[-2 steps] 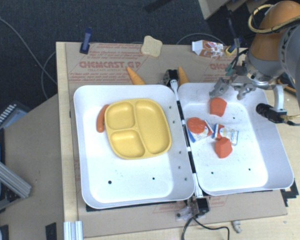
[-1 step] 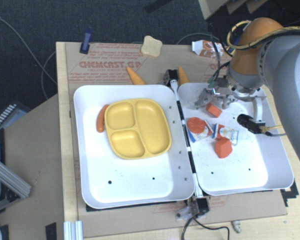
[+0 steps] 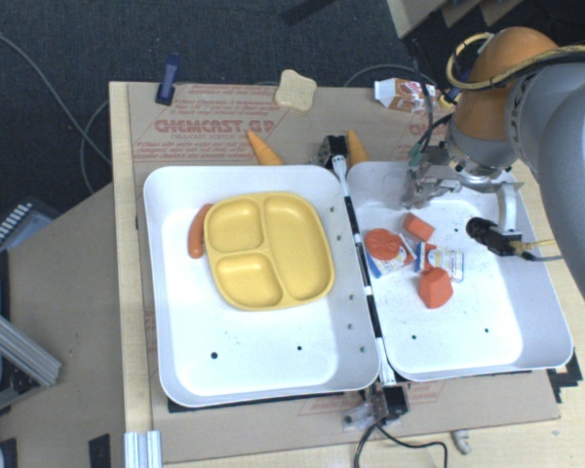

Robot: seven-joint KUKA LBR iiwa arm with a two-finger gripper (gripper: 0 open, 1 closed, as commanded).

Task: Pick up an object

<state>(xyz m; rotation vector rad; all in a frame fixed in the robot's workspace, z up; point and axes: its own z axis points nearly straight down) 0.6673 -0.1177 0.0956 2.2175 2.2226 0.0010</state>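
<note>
Red block point(image 3: 435, 288) lies in right bin point(image 3: 487, 349), nearest; probably light, stiff plastic, grab across its short sides. Beyond, orange piece point(image 3: 418, 227). Farthest, gripper point(image 3: 427, 185) over bin's back edge, jaw state unreadable.

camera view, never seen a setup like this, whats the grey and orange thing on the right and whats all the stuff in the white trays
That is a robot arm, filmed by one fixed camera looking down at a slant. Its gripper hangs over the far end of the right bin; nothing can be seen held in it. That bin holds small red and orange toy foods and a packet. The left bin holds a yellow divided plate with a toy sausage beside it. A bread piece lies on the bench behind.
</note>
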